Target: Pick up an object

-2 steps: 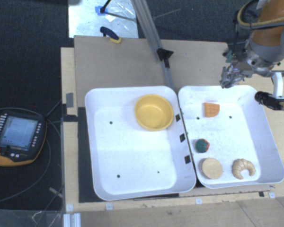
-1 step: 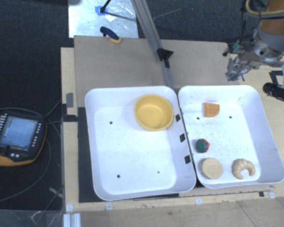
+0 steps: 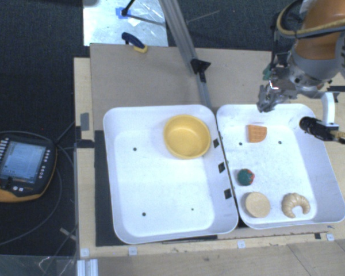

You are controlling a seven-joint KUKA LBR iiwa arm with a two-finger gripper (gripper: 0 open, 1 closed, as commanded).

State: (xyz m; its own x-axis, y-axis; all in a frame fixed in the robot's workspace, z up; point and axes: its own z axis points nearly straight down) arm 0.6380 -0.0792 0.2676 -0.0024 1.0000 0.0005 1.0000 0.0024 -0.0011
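Orange and flat, the waffle-like toy (image 3: 256, 133) is lying in the right bin (image 3: 316, 171) just below the end effector (image 3: 268, 103), whose opening I cannot tell, and it is probably light, stiff, best pinched across its edges.

Bright, even light from overhead. The white bins (image 3: 161, 211) glare a little, shadows stay soft. Slightly grainy, edges mildly blurred

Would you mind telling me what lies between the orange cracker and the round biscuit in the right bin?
In the camera view, a small green-and-red ball sits between the orange cracker and the round biscuit.
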